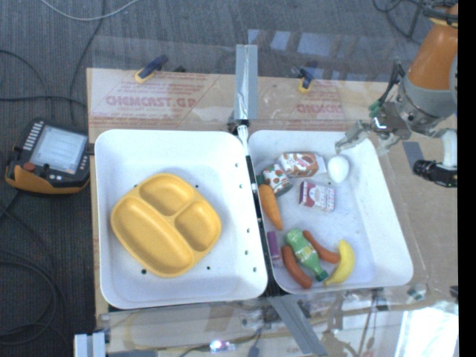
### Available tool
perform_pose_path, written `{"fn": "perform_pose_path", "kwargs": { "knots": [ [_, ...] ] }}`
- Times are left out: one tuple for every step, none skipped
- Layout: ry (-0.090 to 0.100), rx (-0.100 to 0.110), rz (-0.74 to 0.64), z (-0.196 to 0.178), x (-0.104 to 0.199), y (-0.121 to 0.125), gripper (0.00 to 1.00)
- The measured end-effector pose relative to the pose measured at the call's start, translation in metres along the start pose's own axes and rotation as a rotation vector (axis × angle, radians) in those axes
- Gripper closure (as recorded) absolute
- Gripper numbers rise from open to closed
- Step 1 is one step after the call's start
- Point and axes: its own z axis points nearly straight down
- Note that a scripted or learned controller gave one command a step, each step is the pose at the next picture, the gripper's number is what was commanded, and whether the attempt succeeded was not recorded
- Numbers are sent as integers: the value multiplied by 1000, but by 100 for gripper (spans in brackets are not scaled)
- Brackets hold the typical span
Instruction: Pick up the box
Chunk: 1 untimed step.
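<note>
The wooden bench (186, 103) bears two white bins: the left bin (119, 151) just beside the right bin (387, 222).

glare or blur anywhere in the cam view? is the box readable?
Camera view: strong glare washes out the bottom right corner of the bench; the white bins run bright but keep detail; the box is small, its print soft and unreadable; the gripper looks slightly blurred.

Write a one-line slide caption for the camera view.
Gripper hovers over right bin's far corner; small red-and-white box lies untouched among toy food.
</note>
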Motion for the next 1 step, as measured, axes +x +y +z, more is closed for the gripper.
{"fn": "perform_pose_path", "kwargs": {
  "knots": [
    [-2,1,-128,110,38,-15,0]
  ]
}}
